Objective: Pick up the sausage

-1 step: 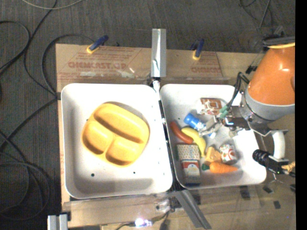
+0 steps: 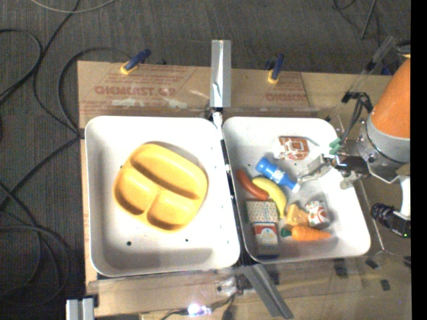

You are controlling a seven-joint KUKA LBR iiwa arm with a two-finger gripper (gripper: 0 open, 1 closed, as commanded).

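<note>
Yellow divided plate point(image 2: 161, 185) in left bin point(image 2: 100, 245), sausage point(image 2: 251, 185) at right bin point(image 2: 347, 245) left wall, partly tucked under banana point(image 2: 273, 192), blue bottle point(image 2: 275, 172) adjacent, gripper point(image 2: 315, 169) low over bin centre, finger state indiscernible, arm point(image 2: 393, 122) cut off at right.

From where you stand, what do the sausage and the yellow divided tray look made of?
The sausage looks like smooth moulded plastic: even reddish-brown colour, slight sheen, likely a toy. The yellow divided tray also seems glossy plastic, with soft highlights on its rounded compartments.
</note>
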